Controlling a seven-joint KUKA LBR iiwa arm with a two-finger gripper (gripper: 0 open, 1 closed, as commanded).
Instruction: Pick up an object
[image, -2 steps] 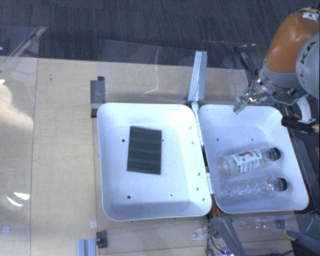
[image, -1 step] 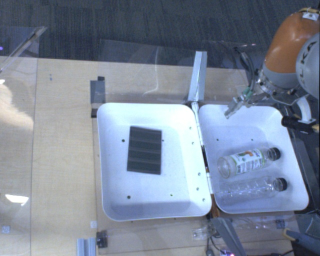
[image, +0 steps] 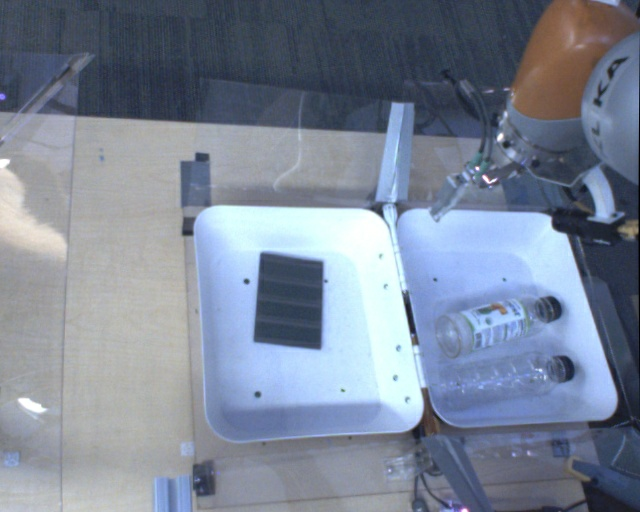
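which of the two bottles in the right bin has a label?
The upper bottle, nearer the hand: it has a white label with orange and green print. The lower bottle, by the bin's front wall, is bare and clear.

Pretty clearly a robotics lab I'm driving here, not anyone's home. My anchor is the left white bin (image: 300, 400): it sits on a pale wooden bench (image: 100, 300), with a twin right bin (image: 590, 400) touching its right side. Metal brackets (image: 195, 185) sit at its left corners, clear plastic screens (image: 40, 110) stand beyond it, and dark carpet (image: 250, 40) lies behind.
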